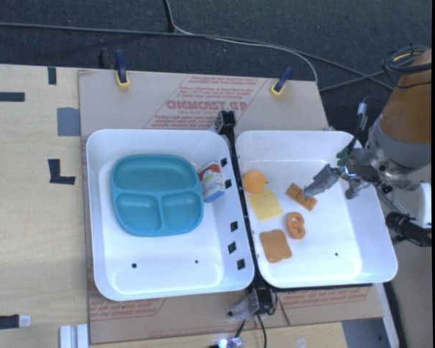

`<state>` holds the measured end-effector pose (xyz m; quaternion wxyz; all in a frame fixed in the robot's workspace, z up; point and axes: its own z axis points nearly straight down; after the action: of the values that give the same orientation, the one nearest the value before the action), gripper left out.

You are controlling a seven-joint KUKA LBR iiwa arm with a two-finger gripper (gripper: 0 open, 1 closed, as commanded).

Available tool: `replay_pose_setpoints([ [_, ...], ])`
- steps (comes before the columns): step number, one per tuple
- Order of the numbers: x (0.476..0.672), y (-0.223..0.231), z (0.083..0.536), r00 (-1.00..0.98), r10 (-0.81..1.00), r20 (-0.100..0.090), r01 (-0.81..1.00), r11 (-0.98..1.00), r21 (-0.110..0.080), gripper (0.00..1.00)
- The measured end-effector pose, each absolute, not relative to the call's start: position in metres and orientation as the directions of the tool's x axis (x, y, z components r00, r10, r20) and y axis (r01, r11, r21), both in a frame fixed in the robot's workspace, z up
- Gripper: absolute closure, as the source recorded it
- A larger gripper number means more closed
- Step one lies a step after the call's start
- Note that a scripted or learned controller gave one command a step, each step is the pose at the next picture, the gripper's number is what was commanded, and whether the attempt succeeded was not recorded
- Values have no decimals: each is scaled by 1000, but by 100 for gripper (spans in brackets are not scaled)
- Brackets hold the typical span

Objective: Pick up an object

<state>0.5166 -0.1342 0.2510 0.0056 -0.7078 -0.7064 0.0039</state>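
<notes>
Even, fairly bright overhead light falls across the worktop (29,194), and shadows are soft and short. The two white bins (159,274) come close to washing out, with mild glare on their floors. The whole picture is slightly soft and grainy. The dark floor (275,6) at the top stays dim.

**Camera set-up: one fixed overhead view**

Single camera, mounted above the bench (29,194), looking down at a slant. Far enough back to take in both white bins whole: left bin (101,267), right bin (370,259) (they sit side by side, mid-frame). Dark floor (72,6) runs along the top edge. The arm (409,114) enters from the right side.
</notes>
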Motion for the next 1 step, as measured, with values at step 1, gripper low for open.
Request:
replay_pose_setpoints([
  [1, 519, -134, 257, -2, 1000, 0, 1000, 2, -2, 0],
])
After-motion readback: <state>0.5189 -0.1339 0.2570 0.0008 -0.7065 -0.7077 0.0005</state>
